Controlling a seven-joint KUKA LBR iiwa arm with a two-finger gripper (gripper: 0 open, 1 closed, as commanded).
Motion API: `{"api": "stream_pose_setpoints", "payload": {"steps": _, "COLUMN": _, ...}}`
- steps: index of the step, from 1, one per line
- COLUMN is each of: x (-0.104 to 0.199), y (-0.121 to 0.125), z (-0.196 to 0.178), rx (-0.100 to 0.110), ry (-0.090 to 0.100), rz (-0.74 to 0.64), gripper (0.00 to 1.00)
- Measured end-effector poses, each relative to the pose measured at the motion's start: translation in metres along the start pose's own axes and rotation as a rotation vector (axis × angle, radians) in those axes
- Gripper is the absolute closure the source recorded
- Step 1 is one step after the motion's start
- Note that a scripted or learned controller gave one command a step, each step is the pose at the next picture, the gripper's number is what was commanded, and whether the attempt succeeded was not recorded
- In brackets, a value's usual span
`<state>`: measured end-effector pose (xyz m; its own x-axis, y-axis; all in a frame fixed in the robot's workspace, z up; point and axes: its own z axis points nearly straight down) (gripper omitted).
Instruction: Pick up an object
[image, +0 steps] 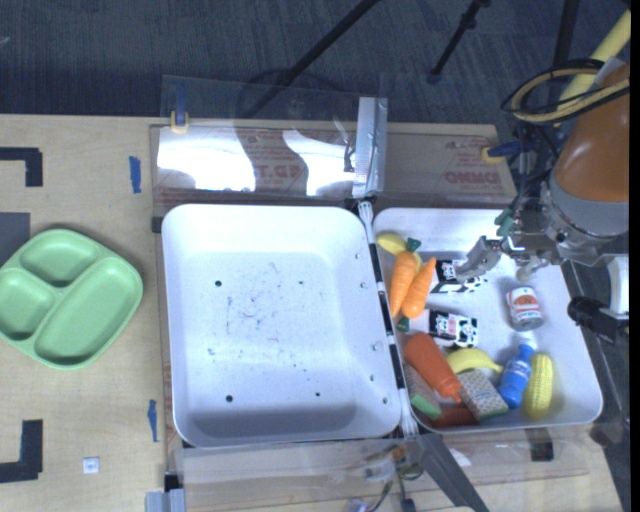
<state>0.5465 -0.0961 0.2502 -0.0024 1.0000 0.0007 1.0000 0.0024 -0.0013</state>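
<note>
— How many things in the right bin?
— Two carrots, two bananas, one corn cob, one blue bottle, one can, two cow-print blocks.
— And the gripper?
— Above the upper block, carrots just left. Open or closed, I cannot tell.

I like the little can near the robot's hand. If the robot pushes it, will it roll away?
Probably not right away: the little can seems to stand upright in the right bin, so a push would likely slide or tip it. If tipped, its round sides could roll. It looks stiff and smooth, so perhaps slippery for the gripper.
</note>
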Motion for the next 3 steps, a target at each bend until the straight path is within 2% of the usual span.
{"api": "stream_pose_setpoints", "payload": {"steps": 1, "x": -0.013, "y": 0.056, "z": 0.092, "rx": -0.002, "ry": 0.0, "rz": 0.136, "gripper": 0.0}}
{"api": "stream_pose_setpoints", "payload": {"steps": 2, "x": -0.06, "y": -0.009, "z": 0.155, "rx": -0.002, "ry": 0.007, "rz": -0.005, "gripper": 0.0}}
{"api": "stream_pose_setpoints", "payload": {"steps": 3, "x": -0.04, "y": 0.043, "z": 0.077, "rx": -0.002, "ry": -0.001, "rz": 0.136, "gripper": 0.0}}
